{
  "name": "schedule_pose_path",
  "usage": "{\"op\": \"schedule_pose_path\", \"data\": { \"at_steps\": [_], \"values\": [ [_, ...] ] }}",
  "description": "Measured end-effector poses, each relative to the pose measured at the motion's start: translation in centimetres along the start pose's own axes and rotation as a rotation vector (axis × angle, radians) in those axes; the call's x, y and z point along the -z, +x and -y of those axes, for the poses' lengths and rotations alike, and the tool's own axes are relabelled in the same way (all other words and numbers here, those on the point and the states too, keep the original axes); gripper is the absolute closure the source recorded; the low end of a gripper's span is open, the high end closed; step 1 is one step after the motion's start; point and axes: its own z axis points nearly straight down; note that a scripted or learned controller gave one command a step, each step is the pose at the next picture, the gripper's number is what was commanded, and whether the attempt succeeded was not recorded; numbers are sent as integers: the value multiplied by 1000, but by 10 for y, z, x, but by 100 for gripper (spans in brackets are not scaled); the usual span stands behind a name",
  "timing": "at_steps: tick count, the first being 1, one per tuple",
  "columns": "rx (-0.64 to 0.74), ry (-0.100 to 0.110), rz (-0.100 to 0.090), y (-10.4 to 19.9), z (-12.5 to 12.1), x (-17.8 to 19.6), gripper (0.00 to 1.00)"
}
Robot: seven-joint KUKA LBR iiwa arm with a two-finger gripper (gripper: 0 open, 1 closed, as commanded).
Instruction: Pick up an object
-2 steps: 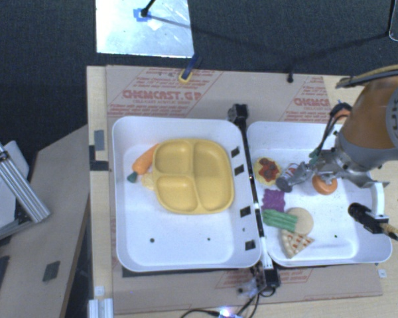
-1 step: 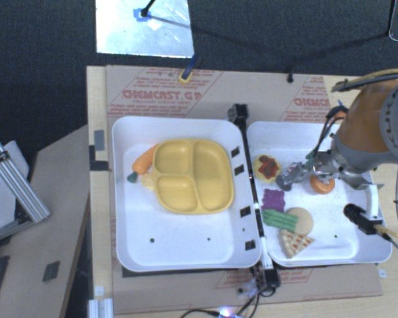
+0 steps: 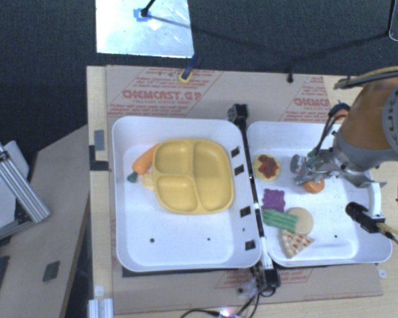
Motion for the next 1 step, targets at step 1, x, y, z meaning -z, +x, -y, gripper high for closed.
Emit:
{"op": "schedule_pose_path", "data": {
  "at_steps": [1],
  "values": [
    [3,6,-1,0,-13,55,100]
  ]
}}
